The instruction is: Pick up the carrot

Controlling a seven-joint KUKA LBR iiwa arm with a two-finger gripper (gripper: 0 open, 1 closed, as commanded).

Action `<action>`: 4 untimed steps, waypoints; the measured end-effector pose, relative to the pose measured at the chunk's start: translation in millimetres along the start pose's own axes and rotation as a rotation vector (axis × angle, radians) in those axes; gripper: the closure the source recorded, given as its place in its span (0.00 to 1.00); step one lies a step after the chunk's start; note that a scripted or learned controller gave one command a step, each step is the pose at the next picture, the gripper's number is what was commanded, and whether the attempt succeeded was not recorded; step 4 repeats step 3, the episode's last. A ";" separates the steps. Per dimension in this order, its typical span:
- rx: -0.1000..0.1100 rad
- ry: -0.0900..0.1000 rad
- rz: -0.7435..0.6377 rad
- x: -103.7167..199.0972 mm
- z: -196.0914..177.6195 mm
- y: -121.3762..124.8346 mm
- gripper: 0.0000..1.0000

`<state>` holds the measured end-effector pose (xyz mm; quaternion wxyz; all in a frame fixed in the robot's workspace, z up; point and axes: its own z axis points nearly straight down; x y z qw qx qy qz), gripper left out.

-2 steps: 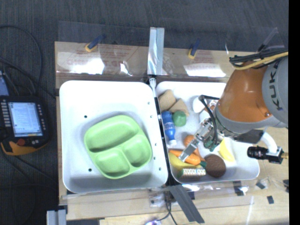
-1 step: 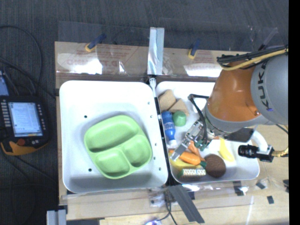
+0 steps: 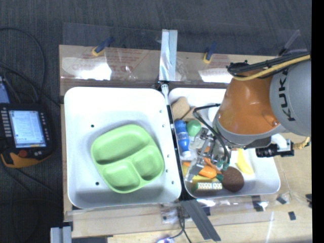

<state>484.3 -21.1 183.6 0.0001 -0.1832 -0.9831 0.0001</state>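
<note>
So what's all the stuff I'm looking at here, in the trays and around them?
Bins: 2, white, side by side on the bench; left bin, right bin.
Divided plate: 1, light green, in the left bin.
Carrot: 1, orange, in the right bin's clutter, just under the gripper.
Brown round object: 1, right bin, near front edge.
Yellow piece: 1, right bin, right of the clutter.
Blue bottle-like item: 1, right bin, along the left wall.
Tan lump: 1, right bin, back corner.
Handheld screen unit: 1, dark, on the floor at far left.
Arm: 1, grey with an orange band.
Gripper: 1, down among the clutter.
</note>
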 end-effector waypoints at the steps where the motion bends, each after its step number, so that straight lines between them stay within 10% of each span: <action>1: 0.000 0.000 -0.238 3.8 0.0 10.2 0.00; 2: 0.000 0.000 -0.071 -9.4 0.0 -25.6 0.00; 3: -0.003 -0.019 -0.185 -31.0 85.1 -66.0 0.00; 4: -0.003 -0.019 -0.185 -31.0 85.1 -66.0 0.00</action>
